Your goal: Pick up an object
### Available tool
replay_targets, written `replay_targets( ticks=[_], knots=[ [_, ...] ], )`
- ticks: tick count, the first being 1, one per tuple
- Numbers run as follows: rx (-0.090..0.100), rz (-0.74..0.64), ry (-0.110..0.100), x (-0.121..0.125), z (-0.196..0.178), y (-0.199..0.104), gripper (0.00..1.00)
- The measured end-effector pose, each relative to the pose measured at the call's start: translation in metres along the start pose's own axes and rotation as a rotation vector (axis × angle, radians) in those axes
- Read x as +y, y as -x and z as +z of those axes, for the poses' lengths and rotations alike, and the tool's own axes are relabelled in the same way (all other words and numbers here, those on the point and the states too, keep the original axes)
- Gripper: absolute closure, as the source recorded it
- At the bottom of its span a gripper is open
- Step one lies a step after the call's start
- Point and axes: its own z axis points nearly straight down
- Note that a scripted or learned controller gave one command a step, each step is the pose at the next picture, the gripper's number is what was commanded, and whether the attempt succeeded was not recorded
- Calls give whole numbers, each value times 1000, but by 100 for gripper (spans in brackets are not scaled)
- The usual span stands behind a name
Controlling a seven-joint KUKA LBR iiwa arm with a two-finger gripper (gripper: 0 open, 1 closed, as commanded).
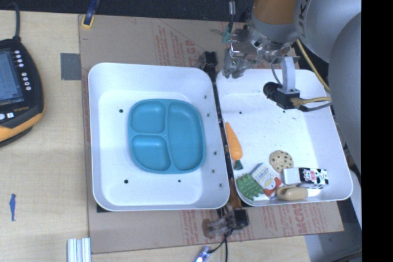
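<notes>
Two white bins side by side on bench. Left bin (110, 187) holds blue divided plate (166, 135). Right bin (319, 132): carrot (233, 140) along left wall; cookie (280, 160), green item (247, 184), small packets, bread roll (291, 193) clustered at near edge. Gripper (236, 67) above right bin's far-left corner, nothing between fingers. Teach pendant (15, 92) at left.

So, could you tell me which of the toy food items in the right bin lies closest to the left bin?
The orange carrot, lying along the right bin's left wall; the cookie and the others cluster near its front edge.
</notes>
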Motion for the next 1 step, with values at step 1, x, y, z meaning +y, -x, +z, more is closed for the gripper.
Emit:
replay_targets(
  ticks=[1],
  knots=[
    [-1,-1,-2,0,13,-67,100]
  ],
)
